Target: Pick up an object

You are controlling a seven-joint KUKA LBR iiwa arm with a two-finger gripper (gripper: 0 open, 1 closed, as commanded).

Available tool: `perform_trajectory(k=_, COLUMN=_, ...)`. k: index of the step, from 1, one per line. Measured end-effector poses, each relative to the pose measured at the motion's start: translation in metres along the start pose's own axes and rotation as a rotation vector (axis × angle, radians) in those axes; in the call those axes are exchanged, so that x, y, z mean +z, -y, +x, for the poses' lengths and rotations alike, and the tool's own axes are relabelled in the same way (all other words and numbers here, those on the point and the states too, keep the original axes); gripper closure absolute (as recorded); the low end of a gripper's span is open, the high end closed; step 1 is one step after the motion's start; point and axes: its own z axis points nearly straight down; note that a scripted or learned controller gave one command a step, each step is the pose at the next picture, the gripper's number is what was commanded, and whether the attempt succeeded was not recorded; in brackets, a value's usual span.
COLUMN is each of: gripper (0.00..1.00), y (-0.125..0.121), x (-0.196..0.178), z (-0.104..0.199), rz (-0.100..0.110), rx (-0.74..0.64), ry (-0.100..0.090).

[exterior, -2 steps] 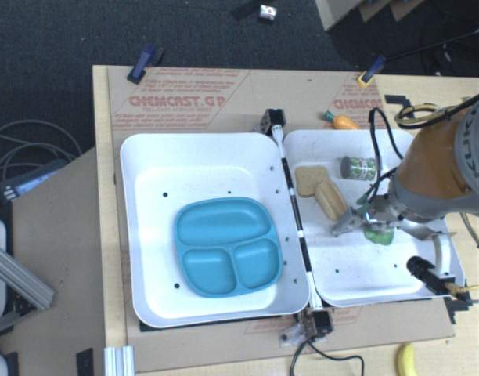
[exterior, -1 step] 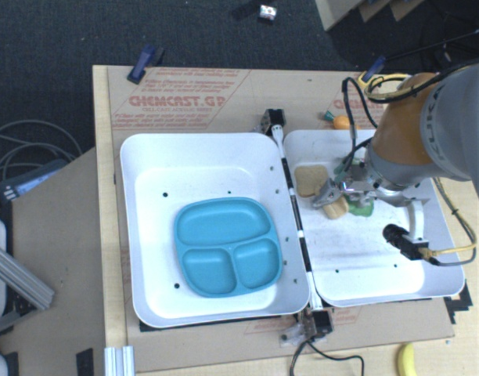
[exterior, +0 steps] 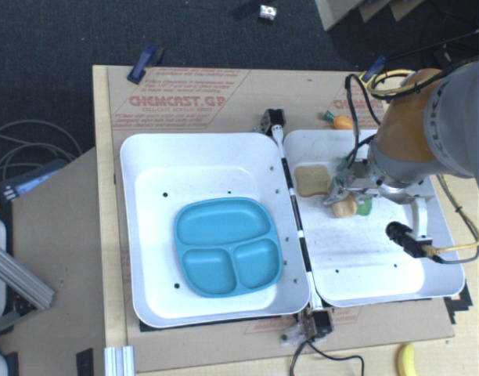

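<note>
In the right bin (exterior: 380,284), a tan square block (exterior: 311,180) lies near the upper left corner. Just right of it and a little nearer the front sit a small beige lump (exterior: 345,208) and a small green piece (exterior: 365,206). My gripper (exterior: 343,193) hangs low directly over the beige lump, touching or almost touching it, with the grey arm and its orange band (exterior: 404,124) rising to the right. The wrist hides part of the green piece.
The left bin (exterior: 145,171) holds a blue divided plate (exterior: 226,245). A small orange item (exterior: 343,121) lies on the bench behind the right bin. A black cable fitting (exterior: 404,237) hangs over the right bin's middle. A blue clip (exterior: 145,63) sits at the bench's back left.
</note>
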Motion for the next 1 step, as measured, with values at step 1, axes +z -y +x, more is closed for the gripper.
perform_trajectory(k=1, gripper=1.0, y=0.0088, x=-0.0898, z=0.0525, rz=0.004, rx=-0.001, ry=-0.003)
